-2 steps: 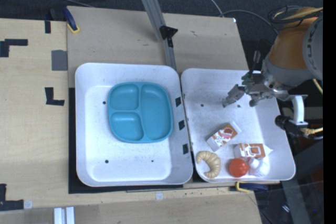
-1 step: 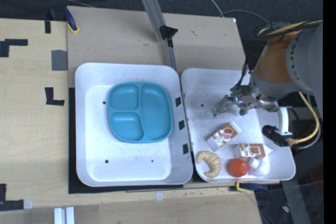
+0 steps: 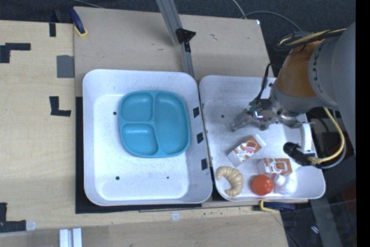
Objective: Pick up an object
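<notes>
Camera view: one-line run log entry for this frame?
gripper: over right bin, nothing held | items: carton, croissant, tomato near front | left bin: blue plate | pick: not yet done

camera view: fixed overhead | slanted down | both bins (image 3: pixel 92 124) framed

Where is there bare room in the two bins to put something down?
Left bin: a bare strip below the blue divided plate. Right bin: its upper left, beside the gripper. Its lower part is crowded with croissant, tomato and two small packets.
</notes>
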`<state>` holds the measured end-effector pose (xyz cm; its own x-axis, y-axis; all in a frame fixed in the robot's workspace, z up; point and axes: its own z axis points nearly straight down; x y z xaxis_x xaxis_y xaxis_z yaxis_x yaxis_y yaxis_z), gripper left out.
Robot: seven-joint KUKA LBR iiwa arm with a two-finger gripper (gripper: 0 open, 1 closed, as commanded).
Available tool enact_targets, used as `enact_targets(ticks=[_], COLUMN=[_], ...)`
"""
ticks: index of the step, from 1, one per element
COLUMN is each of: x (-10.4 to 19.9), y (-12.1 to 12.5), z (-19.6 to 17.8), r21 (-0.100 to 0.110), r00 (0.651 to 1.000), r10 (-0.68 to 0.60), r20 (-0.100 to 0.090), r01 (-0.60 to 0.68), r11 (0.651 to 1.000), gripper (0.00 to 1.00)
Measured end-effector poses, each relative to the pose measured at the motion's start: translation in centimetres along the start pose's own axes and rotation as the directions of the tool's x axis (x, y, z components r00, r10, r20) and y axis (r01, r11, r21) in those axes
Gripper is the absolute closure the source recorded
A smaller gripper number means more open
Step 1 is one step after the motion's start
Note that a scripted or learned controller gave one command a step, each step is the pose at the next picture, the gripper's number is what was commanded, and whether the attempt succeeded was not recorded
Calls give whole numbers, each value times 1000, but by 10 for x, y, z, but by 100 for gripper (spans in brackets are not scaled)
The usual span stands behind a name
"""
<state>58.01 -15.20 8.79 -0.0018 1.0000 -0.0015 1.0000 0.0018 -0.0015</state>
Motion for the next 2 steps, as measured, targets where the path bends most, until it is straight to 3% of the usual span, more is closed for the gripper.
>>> enact_targets(ticks=[1, 2], x=[1, 3], y=[0, 2], z=[-11, -53], r21=[1, -4], r00=[1000, 1000], r10=[-1, 0], r20=[-1, -1], r01=[1, 0], r11=[1000, 1000], gripper=[100, 100])
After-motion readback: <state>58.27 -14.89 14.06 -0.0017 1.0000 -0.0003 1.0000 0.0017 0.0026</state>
